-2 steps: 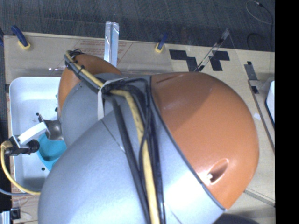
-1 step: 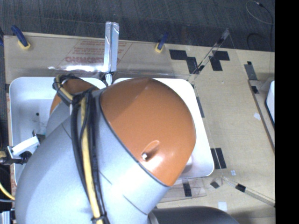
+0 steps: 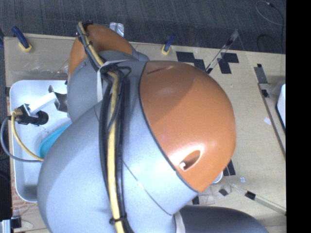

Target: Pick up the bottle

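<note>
Most of the camera view is taken up by the grey and orange arm (image 3: 184, 120), which is stretched across the bench (image 3: 252, 130) from the right and over the left bin (image 3: 19, 178). Its gripper (image 3: 57, 101) is made out at the arm's far end, above the upper part of that bin, with a yellow cable (image 3: 19, 144) looped beside it. Whether the gripper is wide or narrow cannot be told, since it is largely masked by the arm's own body, and nothing is seen held in it. A light-blue shape (image 3: 51, 141), taken to be the bottle, is seen inside the left bin, at the edge of the arm's grey casing. It lies toward the bottom of the view from the gripper, near it but apart. Only a small rounded part of it is exposed, so its long axis cannot be judged. The coming move is judged to depend on the gripper being brought toward the view's bottom and lowered over that blue shape.
</note>
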Action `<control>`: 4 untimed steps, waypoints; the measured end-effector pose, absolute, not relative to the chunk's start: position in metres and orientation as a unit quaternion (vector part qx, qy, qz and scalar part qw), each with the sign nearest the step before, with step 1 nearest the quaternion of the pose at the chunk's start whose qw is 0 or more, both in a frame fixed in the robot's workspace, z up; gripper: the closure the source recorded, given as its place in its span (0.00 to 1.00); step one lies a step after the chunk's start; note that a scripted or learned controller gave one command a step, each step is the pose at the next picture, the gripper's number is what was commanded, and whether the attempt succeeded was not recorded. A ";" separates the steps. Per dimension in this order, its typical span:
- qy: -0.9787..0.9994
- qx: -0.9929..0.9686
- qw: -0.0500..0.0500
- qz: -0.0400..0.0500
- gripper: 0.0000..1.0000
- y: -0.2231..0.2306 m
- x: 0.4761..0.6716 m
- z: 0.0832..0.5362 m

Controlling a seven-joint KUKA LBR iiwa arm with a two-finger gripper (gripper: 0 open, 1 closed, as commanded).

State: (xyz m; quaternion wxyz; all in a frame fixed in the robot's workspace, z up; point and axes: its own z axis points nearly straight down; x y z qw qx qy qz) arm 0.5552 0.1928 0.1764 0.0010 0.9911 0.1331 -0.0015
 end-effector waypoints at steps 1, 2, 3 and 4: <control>0.127 0.992 -0.002 -0.004 0.00 0.185 0.495 0.089; 0.135 0.991 0.000 -0.002 0.00 0.154 0.509 0.209; 0.177 0.984 -0.001 -0.004 0.00 0.211 0.482 0.090; 0.105 0.995 0.002 0.001 0.00 0.195 0.478 0.239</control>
